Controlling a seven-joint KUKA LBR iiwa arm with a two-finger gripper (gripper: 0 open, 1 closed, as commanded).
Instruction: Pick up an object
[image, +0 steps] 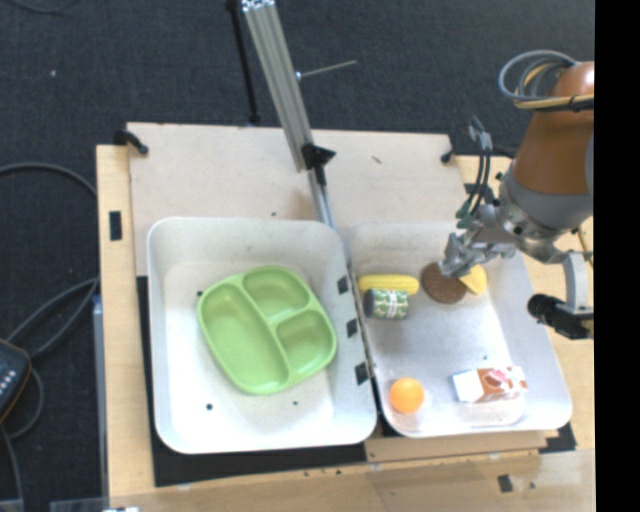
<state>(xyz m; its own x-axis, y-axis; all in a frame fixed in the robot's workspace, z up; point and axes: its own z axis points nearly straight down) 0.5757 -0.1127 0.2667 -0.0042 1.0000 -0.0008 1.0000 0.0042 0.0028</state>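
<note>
Dark carpet surrounds the surface with two bins, where the gripper (457, 262) hangs low in the right bin (520, 400) at frame right over a brown disc (442, 286), likely to grasp it.

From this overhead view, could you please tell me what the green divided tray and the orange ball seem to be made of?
Green divided tray: probably moulded plastic, with a smooth, even colour, soft sheen and rounded compartment walls. Orange ball: likely plastic or rubber, uniform in colour with a faint highlight; it could be toy fruit.
</note>
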